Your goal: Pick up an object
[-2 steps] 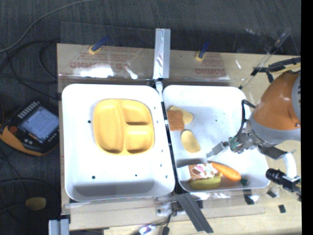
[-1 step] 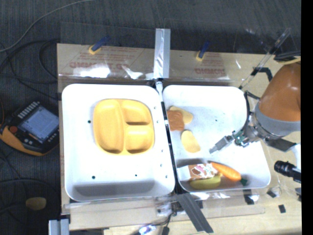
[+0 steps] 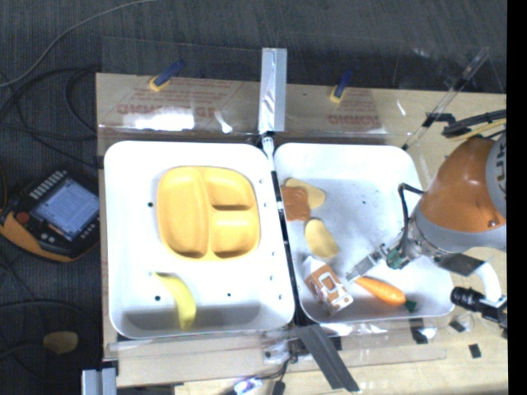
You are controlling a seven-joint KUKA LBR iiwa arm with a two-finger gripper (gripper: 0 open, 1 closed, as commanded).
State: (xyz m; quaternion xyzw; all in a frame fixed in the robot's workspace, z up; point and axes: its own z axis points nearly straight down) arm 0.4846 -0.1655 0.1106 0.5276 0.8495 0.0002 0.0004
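Just left of the fingers: the orange-and-white block

Low in the right bin (image 3: 412, 171), the block (image 3: 327, 289) lies beside the gripper (image 3: 350, 276); carrot (image 3: 380, 290), long axis left-right, sits just below-right. Whether the fingers are spread I cannot tell.

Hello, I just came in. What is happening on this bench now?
A grey and orange robot arm reaches into the right bin. Its gripper is low among the toy food, between an orange-and-white block and a carrot. Nothing is visibly held yet. The left bin holds a yellow tray and a banana.
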